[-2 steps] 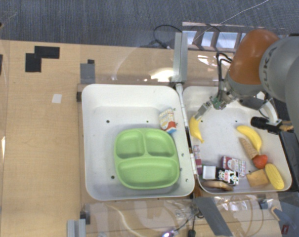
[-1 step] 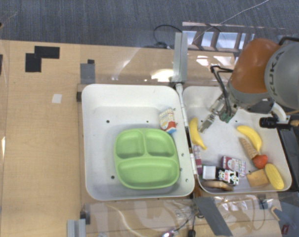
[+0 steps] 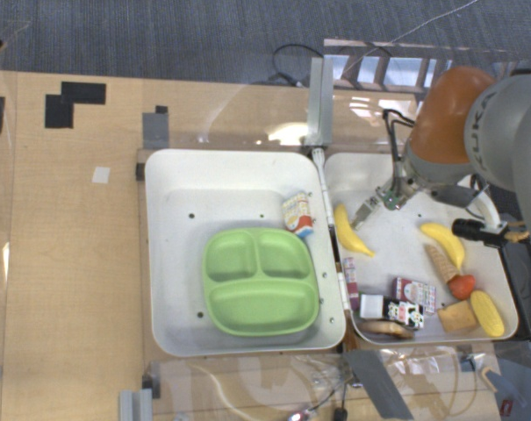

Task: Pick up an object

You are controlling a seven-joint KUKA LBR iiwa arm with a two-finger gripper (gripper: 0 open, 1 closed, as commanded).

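Arm (image 3: 502, 121) reaches over the right bin (image 3: 370, 178) near the counter's far edge. Left bin (image 3: 173, 235) carries a green tray (image 3: 261, 281). Hand (image 3: 370, 207) hangs low over the right bin's floor, fingers spread, nothing between them. Banana (image 3: 351, 233) lies just beside it, along the bin's left wall: likely light, smooth, curved, apt to roll. Best gripped across its middle.

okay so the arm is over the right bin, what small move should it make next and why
Probably lower the pincer slightly toward the banana by the bin's left wall. The pincer hangs just above and right of it, holding nothing, and that banana lies apart from the other food.
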